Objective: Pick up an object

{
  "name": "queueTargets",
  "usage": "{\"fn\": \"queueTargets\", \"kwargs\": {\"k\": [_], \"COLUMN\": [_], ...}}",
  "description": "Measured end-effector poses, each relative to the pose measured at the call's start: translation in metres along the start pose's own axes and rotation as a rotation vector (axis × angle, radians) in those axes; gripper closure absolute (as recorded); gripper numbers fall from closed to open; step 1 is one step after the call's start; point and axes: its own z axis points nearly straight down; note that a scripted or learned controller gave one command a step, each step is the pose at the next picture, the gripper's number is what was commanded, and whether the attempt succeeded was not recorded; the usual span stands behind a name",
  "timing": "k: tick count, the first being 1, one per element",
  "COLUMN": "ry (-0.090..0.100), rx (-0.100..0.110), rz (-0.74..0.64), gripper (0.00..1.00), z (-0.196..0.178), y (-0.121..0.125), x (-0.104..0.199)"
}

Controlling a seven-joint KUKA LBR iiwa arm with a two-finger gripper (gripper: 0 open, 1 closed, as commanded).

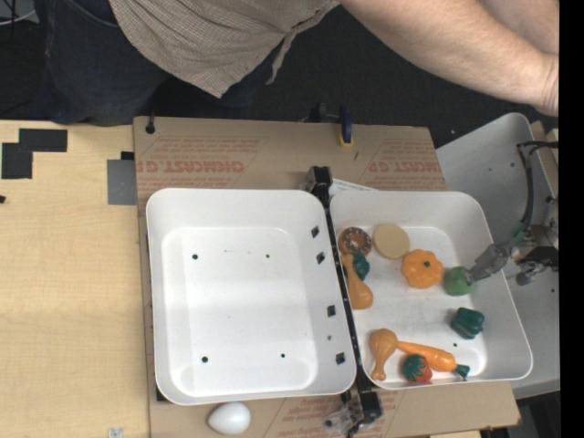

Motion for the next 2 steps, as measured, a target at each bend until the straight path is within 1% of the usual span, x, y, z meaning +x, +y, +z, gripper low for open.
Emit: {"fn": "queueTargets", "kwargs": {"k": [1, 2], "ry": [0.004, 0.014], "rx": [0.013, 0.024], "rz": [-0.003, -0.018], "gripper": [0.00, 0.00], "z": [0.145, 0.135], "y": [0.052, 0.045], "x": [0.001, 0.012]}}
